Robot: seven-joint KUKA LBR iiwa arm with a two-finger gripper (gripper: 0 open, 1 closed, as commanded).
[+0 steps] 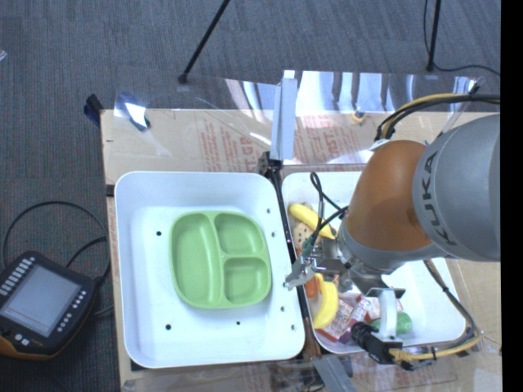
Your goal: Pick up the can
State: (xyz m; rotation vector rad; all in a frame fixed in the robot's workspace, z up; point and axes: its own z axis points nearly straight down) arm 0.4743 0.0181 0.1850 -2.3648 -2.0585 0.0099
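Over the right-hand bin (458, 313), the grey KUKA arm (458, 190) with its orange band hangs low, its gripper (359, 288) down among a clutter of items: bananas (325, 300), a red-and-white packet (353, 309) and a green-and-white object (392, 321). Whether its fingers are spread or closed cannot be told, and no can is identifiable. A green divided tray (221, 258) lies in the left bin (139, 219).

The bench (188, 137) is covered with brown cardboard. Two white bins lie directly on it, side by side. The left bin (139, 219) sits toward 9 o'clock, and the right bin (445, 309) toward 3 o'clock. Their inner rims are touching near the middle of the bench.
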